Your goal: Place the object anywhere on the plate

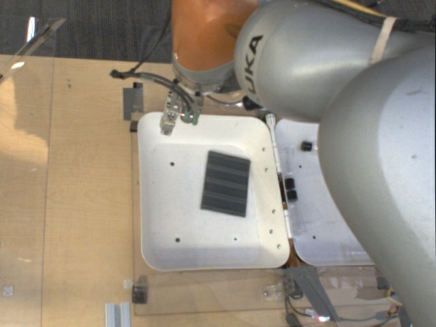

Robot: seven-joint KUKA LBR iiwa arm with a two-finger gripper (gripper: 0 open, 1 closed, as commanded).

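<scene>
One fixed camera looks down at a slant on the light wooden table [75, 203], close over both shallow white plastic bins [160, 244].

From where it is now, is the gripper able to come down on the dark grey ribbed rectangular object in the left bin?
Probably yes. The gripper hangs over the far left corner of the left white bin; the dark grey ribbed rectangular object lies flat mid-bin, nothing on it.

A dark grey, ribbed plate [226, 182] is seen in the white left bin [163, 203]. The arm [327, 53] is coloured grey with an orange band [201, 26], and the tabletop [68, 182] is shown in light wood tones.
</scene>
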